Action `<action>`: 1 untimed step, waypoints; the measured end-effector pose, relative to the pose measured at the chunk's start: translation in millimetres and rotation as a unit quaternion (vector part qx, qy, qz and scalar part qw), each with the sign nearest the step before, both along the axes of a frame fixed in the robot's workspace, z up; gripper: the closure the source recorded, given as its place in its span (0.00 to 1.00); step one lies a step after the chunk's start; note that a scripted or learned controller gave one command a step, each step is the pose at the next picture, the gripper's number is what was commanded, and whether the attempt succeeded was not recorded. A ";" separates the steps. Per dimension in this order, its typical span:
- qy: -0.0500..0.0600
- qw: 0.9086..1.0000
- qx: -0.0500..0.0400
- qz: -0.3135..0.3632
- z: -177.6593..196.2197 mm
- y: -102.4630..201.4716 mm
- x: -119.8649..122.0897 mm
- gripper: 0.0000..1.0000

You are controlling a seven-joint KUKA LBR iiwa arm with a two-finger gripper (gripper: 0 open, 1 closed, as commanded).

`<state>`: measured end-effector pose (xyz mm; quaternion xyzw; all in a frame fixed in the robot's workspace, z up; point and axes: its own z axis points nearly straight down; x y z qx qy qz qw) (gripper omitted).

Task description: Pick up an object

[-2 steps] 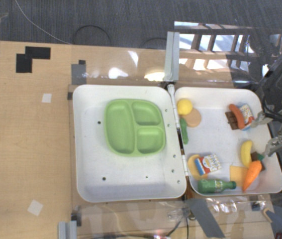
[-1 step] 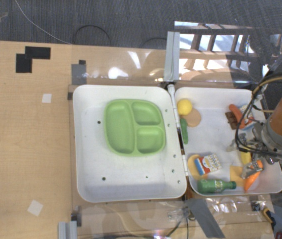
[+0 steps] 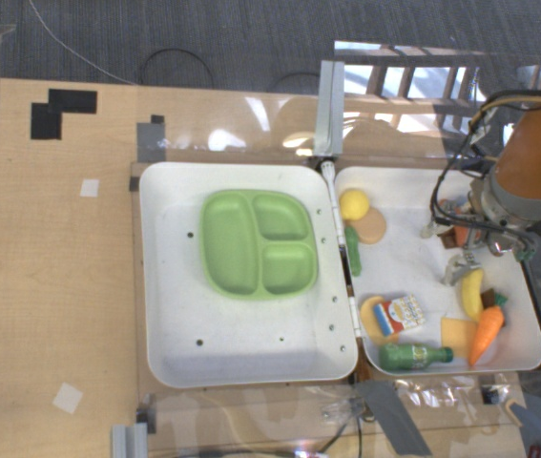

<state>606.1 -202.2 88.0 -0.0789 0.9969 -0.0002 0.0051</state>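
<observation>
1. 2 white bins: the left bin (image 3: 165,332) holds 1 green divided plate (image 3: 258,243).
2. 1 gripper (image 3: 468,268), fingers narrow, holding nothing.
3. 1 banana (image 3: 471,293) just below the fingers; 1 carrot (image 3: 486,332) beneath it.
4. Wooden bench (image 3: 51,284), grey carpet (image 3: 203,17).

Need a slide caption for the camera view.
End effector above banana in right bin; green plate in left bin.
</observation>
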 end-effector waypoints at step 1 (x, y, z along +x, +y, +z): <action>-0.008 1.000 -0.001 0.000 16.2 -0.4 4.6 1.00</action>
